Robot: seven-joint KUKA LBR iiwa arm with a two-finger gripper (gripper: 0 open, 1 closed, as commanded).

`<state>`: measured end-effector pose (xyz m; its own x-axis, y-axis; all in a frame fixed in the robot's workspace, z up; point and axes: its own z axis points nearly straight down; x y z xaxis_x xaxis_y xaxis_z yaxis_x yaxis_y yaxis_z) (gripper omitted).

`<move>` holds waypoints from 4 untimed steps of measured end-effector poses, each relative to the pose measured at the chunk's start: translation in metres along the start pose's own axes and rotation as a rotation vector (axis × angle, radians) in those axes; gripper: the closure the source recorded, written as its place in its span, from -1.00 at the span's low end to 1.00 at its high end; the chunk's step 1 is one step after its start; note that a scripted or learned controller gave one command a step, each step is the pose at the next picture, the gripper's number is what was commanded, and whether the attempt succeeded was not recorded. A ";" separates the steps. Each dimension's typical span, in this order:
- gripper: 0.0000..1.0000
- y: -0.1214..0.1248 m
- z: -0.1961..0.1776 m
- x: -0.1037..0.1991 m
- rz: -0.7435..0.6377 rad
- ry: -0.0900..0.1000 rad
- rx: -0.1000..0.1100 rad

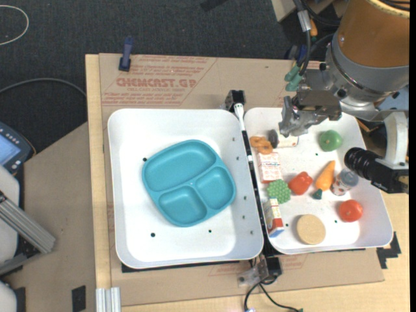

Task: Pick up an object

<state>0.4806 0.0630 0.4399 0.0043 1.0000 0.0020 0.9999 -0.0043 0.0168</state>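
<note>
My gripper [290,130] hangs over the back left part of the right bin [370,239], its metal fingers pointing down near the bin floor. Just left of it lies an orange piece [260,143], and below that a red-and-white carton [270,169]. A green round fruit [330,140] sits to the gripper's right. Further forward lie a green textured piece [279,190], a red pepper [300,183], a carrot [324,175], a small jar [340,184], a tomato [350,210] and a tan round disc [311,229]. Nothing shows between the fingers.
The left bin [130,239] holds a teal divided plate [188,182]. A small red-and-white packet [275,216] lies by the divider between the bins. A black cylinder [369,164] juts in from the right over the right bin's edge.
</note>
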 end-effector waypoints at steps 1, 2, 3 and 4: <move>1.00 -0.005 0.109 0.030 -0.005 -0.004 0.029; 1.00 0.000 -0.029 0.038 -0.007 0.003 -0.001; 1.00 -0.004 0.089 0.005 0.000 -0.005 0.029; 1.00 0.001 -0.089 0.048 -0.009 0.005 -0.004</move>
<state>0.4799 0.1107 0.5290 -0.0051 1.0000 0.0064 0.9998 0.0050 0.0209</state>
